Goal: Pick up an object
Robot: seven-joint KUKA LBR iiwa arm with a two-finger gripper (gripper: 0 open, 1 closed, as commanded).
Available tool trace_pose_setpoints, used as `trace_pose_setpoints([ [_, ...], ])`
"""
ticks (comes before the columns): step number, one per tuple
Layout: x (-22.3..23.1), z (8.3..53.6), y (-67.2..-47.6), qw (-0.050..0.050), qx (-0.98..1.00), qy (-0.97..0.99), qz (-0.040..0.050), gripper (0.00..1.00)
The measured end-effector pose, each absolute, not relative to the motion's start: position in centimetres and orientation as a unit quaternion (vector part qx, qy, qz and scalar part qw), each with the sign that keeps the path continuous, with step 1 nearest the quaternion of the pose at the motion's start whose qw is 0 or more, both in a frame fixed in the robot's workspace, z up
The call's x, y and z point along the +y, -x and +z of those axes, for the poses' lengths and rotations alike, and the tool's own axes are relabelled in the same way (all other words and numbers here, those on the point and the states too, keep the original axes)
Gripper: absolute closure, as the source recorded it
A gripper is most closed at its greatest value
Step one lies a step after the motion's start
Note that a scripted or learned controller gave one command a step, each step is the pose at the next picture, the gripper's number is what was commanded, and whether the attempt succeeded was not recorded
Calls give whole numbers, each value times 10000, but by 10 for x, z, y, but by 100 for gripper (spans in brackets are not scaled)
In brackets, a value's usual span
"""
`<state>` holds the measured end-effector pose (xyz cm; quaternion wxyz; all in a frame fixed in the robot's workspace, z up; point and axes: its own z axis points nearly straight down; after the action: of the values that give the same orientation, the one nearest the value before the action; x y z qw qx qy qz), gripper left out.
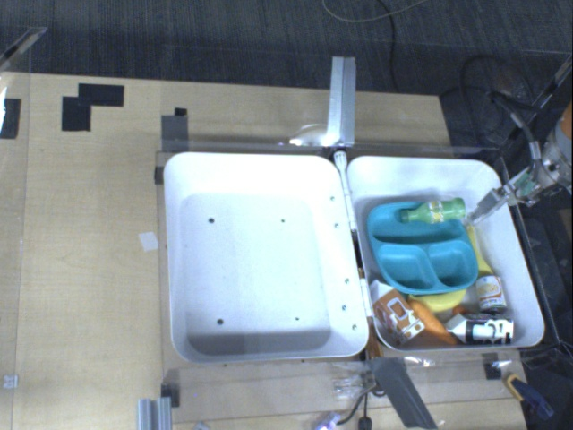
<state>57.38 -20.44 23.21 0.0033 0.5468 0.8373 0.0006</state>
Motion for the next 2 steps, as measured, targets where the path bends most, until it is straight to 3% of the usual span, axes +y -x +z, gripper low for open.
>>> trace_pose_setpoints([
  [1, -196, 254, -567, 34, 8023, -5969, 12, 0],
  [2, -176, 438, -488, 60, 8757, -4827, 11, 0],
])
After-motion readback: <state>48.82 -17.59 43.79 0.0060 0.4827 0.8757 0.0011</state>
